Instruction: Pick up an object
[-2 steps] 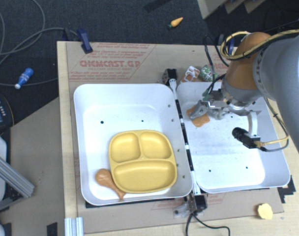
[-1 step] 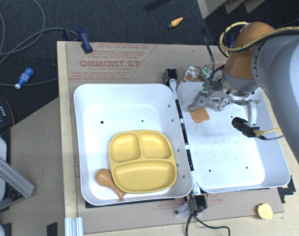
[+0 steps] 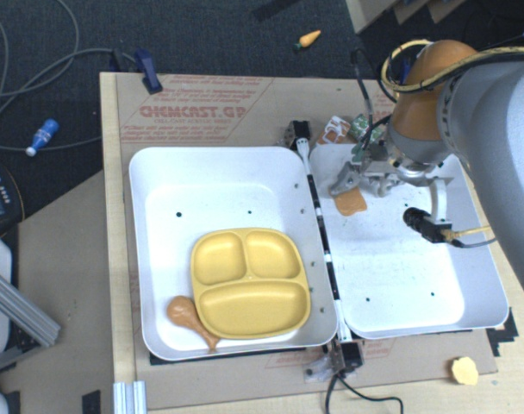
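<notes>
front edge: yellow chunk (image 3: pixel 464 370) on the bench at 5 o'clock, outside the bins, just beyond the right bin's near corner; black cable and clip at the near end of the seam between bins
left bin (image 3: pixel 154 231): yellow divided plate (image 3: pixel 248 282) lies flat in the near half, three compartments, the large one nearest the camera; tan drumstick-shaped toy (image 3: pixel 190 317) at the plate's 8 o'clock, touching its rim
right bin (image 3: pixel 408 309): floor bare in the near half; small orange-brown piece (image 3: pixel 351 203) lies at the far-left end, close to the seam
gripper (image 3: pixel 363 179): low over the right bin's far-left corner, at the orange-brown piece's 12 o'clock; metal fingers splayed apart; piece lies just below the fingertips, not between them; nothing gripped
arm (image 3: pixel 486 119): enters from 3 o'clock; orange band above the wrist; cable loops round it
far: brown board under both bins; crumpled wrapper (image 3: pixel 338 131) just past the right bin; blue clip (image 3: pixel 147 72) at 11 o'clock; orange scrap (image 3: pixel 308 38) and blue bottle (image 3: pixel 43 135) on the dark floor
</notes>
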You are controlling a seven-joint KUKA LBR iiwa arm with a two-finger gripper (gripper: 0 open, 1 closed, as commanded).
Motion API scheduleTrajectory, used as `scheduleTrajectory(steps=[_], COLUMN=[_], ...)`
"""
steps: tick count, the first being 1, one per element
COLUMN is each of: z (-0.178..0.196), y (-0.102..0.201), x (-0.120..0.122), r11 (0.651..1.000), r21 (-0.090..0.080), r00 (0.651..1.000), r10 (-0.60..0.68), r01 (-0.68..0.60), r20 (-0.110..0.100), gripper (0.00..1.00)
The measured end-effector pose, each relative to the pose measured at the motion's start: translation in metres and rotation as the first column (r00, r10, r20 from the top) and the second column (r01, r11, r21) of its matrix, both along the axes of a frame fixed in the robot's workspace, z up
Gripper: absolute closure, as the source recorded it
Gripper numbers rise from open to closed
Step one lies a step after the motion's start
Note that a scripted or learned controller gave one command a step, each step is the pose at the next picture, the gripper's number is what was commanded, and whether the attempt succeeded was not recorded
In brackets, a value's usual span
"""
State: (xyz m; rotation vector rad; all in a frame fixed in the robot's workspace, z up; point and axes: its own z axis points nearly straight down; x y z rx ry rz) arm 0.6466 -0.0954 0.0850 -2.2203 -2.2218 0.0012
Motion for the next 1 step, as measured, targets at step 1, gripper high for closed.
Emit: scheduleTrajectory(steps=[1], z=[-0.0002], y=[0.0027], x=[-0.0027], r11=[1.0], r21=[0.0], r00=[1.0], r10=[0.0], r01=[0.0], r20=[-0.001], gripper=[0.0])
